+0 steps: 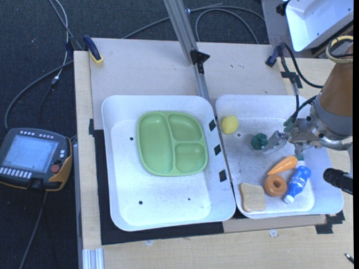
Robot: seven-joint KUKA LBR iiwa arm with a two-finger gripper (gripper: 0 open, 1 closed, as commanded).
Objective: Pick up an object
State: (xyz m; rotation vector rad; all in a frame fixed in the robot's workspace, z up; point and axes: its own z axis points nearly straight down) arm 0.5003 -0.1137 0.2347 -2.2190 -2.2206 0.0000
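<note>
The right bin point(263, 108) holds several objects. A yellow ball point(229, 124) lies near its left wall. A small dark green object point(258, 142) sits in the middle. An orange carrot point(282, 165), a brown doughnut point(275, 185), a blue bottle point(297, 184) and a slice of bread point(253, 197) lie toward the front. My gripper point(271, 144) reaches in from the right and is low over the bin, its tip right beside the green object's right side. Nothing is seen held in it.
The left bin point(162, 212) holds a green divided plate point(171, 143). A metal pole point(182, 21) slants down to the ridge between the bins. A teach pendant point(33, 158) lies on the floor at the left. Cables run along the bench's back right.
</note>
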